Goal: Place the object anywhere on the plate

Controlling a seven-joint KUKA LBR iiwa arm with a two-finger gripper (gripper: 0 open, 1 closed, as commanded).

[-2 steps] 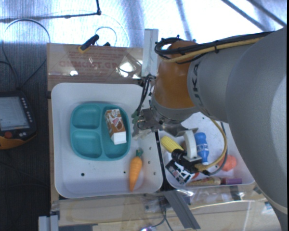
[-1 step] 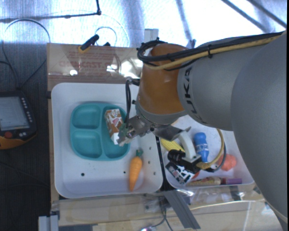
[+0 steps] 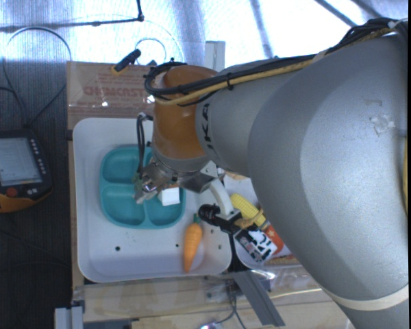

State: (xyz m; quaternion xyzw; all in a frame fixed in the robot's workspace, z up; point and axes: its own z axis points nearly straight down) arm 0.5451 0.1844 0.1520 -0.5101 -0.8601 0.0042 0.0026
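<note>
bench seen from above at a slant, with a shallow white bin (image 3: 89,252) at centre left and a control pendant (image 3: 14,166) lying off to the left on dark flooring. a teal plate (image 3: 120,211) divided into compartments lies in the bin. the grey arm (image 3: 315,156) with its orange band reaches in from the right and hides much of the scene. its gripper (image 3: 149,187) hangs low over the middle of the plate.

a small white block (image 3: 169,197), which i take to be the object, sits just beside the gripper over the plate's lower right compartment. an orange toy carrot (image 3: 191,245) lies in the bin, off the plate, near its lower right corner.

risks, as a judgement: if the block is not resting on the plate, a release from here could let it bounce over the low rim towards the carrot. if it is down, a lift-off with the gripper touching it could drag it out. the gripper is also so close to the plate that a sideways move might shove the plate itself.

whether the gripper is open or closed cannot be told from this angle, because the wrist covers it. nor can i tell whether it grips the block or merely stands next to it
</note>
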